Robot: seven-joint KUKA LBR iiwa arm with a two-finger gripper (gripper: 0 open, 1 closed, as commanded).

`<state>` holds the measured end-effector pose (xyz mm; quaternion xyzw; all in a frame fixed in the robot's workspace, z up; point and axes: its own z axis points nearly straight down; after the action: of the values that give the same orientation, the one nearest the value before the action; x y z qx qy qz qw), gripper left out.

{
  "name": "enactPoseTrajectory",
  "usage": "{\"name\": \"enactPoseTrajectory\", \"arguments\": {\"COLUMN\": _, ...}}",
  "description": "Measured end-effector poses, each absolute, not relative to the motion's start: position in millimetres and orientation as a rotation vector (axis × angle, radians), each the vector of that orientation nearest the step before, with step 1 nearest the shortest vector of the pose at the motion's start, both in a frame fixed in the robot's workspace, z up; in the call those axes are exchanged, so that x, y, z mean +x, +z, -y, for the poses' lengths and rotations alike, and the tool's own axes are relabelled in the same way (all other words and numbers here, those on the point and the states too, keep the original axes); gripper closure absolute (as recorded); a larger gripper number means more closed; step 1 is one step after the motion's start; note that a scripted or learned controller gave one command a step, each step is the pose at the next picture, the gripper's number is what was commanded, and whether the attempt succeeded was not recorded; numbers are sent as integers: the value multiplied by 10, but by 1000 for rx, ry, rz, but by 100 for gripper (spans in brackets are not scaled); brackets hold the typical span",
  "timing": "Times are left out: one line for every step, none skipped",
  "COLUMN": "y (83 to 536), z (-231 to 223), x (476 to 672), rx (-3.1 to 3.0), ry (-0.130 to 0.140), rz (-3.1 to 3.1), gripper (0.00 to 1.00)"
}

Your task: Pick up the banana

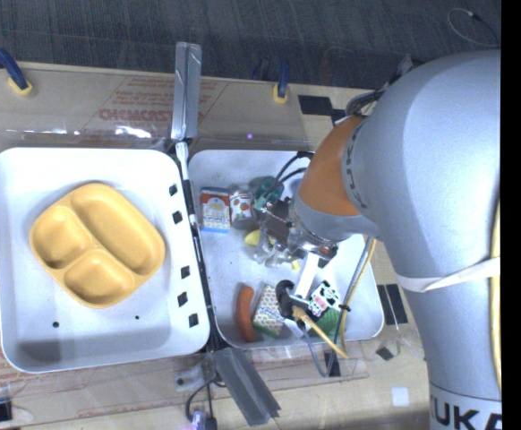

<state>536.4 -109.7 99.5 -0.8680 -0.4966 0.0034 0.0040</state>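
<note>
In right bin [209,240] | arm bent down over banana [252,237] | gripper [274,245] grip unclear

Banana [253,236]: small, yellow, lying in the right-hand bin [225,267], roughly mid-bin and toward the upper half. Only a short yellow patch is visible; the rest is covered by the gripper [274,240] directly over it, so its orientation cannot be told. It sits just below a small red-and-white carton [214,210] and well above the orange sausage-shaped item [245,312] near the bin's front wall.
</note>
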Motion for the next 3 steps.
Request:
{"name": "enactPoseTrajectory", "arguments": {"y": 1914, "z": 241, "x": 5906, "rx": -2836, "ry": 5, "rz": 1342, "gripper": 100}}
{"name": "enactPoseTrajectory", "arguments": {"y": 2525, "z": -554, "x": 6252, "rx": -2966, "ry": 6, "rz": 1028, "gripper": 100}}
{"name": "enactPoseTrajectory", "arguments": {"y": 2340, "z": -360, "x": 6497, "rx": -3024, "ry": 6, "rz": 843, "gripper": 100}}
